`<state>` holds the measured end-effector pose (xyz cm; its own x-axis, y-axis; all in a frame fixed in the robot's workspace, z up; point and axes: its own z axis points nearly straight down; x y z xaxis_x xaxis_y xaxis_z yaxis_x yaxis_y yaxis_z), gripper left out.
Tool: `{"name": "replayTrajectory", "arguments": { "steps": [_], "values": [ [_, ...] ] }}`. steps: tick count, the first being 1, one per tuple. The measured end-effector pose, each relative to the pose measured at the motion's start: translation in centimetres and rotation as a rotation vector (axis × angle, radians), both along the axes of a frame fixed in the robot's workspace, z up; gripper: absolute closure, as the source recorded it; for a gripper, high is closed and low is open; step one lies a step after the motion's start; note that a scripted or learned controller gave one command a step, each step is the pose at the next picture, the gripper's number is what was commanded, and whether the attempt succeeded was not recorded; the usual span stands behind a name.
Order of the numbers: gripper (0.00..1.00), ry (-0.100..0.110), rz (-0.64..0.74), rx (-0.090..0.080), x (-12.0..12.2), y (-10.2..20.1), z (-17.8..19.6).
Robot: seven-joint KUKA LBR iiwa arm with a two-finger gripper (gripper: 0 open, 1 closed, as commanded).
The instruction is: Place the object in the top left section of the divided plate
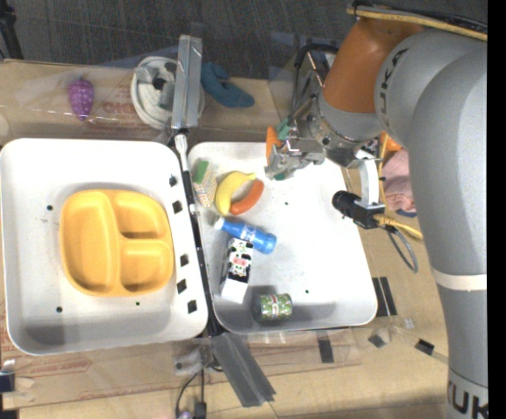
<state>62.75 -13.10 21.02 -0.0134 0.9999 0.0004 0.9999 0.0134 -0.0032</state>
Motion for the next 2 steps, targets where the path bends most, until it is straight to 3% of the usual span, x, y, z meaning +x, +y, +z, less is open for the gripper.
{"name": "replayTrajectory", "arguments": {
  "steps": [1, 2],
  "values": [
    [1.0, 0.002, -0.102, 0.0, -6.0, 8.0, 0.2],
    [1.0, 0.004, -0.283, -0.001, -6.6, 16.1, -1.9]
  ]
}}
